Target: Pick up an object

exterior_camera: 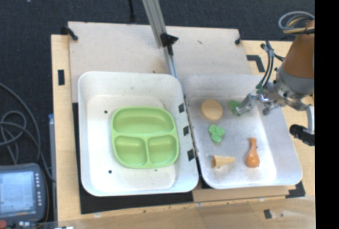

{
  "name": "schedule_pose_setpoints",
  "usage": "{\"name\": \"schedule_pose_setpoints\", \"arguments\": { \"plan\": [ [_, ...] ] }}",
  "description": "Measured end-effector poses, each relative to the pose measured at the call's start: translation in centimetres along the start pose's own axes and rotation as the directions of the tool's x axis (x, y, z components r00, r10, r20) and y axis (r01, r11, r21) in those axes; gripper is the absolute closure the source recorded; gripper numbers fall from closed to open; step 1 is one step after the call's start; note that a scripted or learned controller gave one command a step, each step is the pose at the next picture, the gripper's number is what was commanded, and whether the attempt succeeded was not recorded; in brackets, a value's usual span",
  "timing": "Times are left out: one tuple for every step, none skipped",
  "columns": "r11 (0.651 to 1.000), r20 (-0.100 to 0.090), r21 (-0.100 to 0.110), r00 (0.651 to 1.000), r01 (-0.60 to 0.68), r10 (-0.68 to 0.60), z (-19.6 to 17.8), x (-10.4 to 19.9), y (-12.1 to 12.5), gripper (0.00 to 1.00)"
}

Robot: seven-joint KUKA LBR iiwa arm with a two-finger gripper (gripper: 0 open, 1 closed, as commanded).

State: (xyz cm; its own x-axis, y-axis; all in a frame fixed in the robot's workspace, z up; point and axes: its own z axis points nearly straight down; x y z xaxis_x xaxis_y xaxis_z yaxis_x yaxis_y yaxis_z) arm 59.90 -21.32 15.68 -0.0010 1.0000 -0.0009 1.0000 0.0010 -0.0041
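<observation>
Two shallow white bins sit side by side on the bench, seen from the single overhead camera at a slant. Arm enters from the right edge; its orange band (300, 56) sits above the grey wrist, and the gripper (244, 106) hangs over the upper part of the right bin (275, 140). From where I stand its fingers look spread apart, pointing toward the left, and nothing can be seen between them, though the tips are small and a little blurred. Just left of the fingertips, close enough that I cannot tell whether it touches, lies a small dark green piece (233, 104). Farther left of the gripper, still near, rests a round tan bun (212, 109). Below and to the left of the gripper sits a light green leafy piece (216, 133), apart from the bun. Well below the gripper, almost straight under it, lies an orange pear-shaped toy (252, 153), narrow end up. Left of that, and below-left of the gripper, an ice cream cone (223, 160) lies on its side, point toward the orange toy. Well away to the gripper's left, across the divide between the bins, the left bin (95, 95) holds a light green divided plate (144, 136) with three compartments, lying flat.
</observation>
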Motion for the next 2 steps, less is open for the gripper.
{"name": "schedule_pose_setpoints", "arguments": {
  "plan": [
    [1.000,0.000,0.000,1.000,-0.002,0.002,5.3,-0.1,-0.1,0.00],
    [1.000,0.003,-0.009,1.000,-0.005,0.005,3.7,-0.2,0.1,1.00]
  ]
}}
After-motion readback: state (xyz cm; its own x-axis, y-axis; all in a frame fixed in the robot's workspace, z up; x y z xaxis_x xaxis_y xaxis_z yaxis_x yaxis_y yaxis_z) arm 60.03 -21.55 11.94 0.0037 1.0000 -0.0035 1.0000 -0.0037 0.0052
